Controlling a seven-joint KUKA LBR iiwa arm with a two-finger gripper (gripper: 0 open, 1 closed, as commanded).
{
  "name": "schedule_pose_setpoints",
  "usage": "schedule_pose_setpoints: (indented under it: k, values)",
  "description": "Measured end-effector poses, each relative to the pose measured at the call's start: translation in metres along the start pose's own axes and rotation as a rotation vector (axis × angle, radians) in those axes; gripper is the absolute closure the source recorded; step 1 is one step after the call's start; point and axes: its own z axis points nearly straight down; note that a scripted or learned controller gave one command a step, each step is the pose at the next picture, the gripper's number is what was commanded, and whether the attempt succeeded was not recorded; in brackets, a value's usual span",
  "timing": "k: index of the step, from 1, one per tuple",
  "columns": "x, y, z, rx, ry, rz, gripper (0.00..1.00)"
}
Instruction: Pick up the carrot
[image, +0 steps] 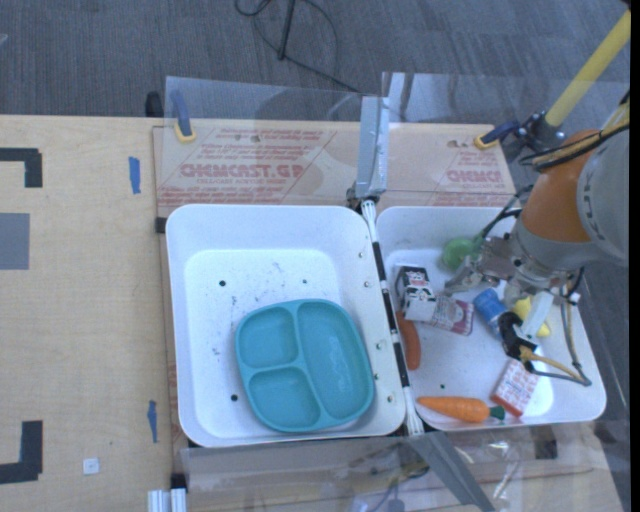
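Observation:
The carrot, orange with a small green tip at its right end, lies flat along the front wall of the right bin. My gripper hangs low over the bin's right middle, among a blue piece and a yellow piece. It is well behind and to the right of the carrot and does not touch it. The grey arm with its orange band reaches in from the right above it.
The right bin also holds a green object, a small printed box, a pinkish packet, an orange-red sausage shape and a red-and-white packet. A teal divided plate lies in the left bin.

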Motion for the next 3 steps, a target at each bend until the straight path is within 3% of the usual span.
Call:
schedule_pose_setpoints:
  k: [1,2,3]
  values:
    - [0.036,0.02,0.001,0.0,-0.002,0.467,0.0]
    - [0.061,0.053,0.001,0.014,-0.011,0.675,0.0]
    - [0.073,0.045,0.001,0.009,-0.004,1.073,0.0]
